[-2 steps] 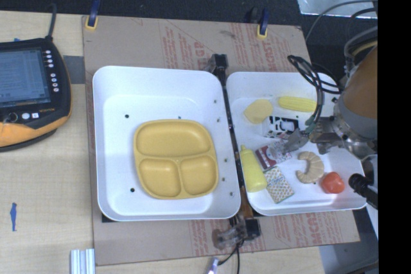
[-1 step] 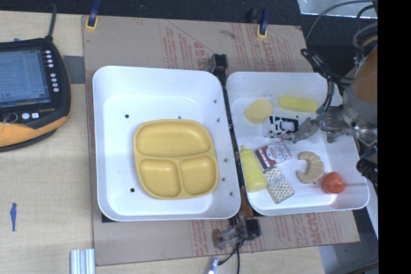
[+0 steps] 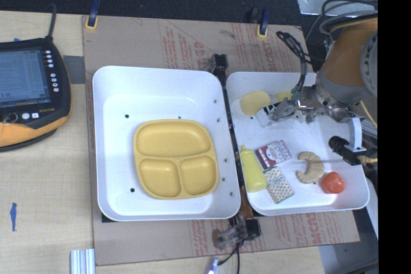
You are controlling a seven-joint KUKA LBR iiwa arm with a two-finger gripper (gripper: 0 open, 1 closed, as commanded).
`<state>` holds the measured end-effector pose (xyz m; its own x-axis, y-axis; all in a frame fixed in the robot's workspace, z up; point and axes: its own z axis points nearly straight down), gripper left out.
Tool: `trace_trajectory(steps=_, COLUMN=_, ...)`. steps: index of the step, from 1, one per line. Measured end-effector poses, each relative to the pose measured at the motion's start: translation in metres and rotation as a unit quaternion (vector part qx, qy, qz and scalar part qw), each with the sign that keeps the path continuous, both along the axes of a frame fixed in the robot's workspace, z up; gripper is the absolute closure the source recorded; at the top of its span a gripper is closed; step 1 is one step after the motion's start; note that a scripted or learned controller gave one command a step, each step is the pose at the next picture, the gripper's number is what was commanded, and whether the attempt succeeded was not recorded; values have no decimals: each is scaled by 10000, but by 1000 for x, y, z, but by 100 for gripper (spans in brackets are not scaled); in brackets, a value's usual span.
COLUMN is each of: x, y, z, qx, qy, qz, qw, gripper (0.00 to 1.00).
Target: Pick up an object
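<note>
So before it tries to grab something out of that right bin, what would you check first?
1. Things to pick lie in the right bin: ok; croissant, red tomato, yellow bottle, two small packets.
2. Gripper over that bin: ok, near the pale yellow piece.
3. Something held already: cannot tell.
4. Croissant and tomato apart: not ok, they look to be touching.
5. Left bin with the yellow tray out of the way: ok.

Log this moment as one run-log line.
arm: over right bin | gripper: beside pale yellow block | grasp: none visible | left bin: yellow divided tray
</note>
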<state>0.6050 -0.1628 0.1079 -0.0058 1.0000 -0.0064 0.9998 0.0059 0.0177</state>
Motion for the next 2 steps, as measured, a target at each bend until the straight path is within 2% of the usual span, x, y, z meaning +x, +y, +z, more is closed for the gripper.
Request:
trace_trajectory(steps=1, x=49, y=-18, z=-5, qx=110, qy=177, qz=-10, qw=9998, gripper=0)
trace_trajectory(steps=2, x=52, y=-49, z=78, qx=29, qy=88, qz=-10, qw=10000, gripper=0)
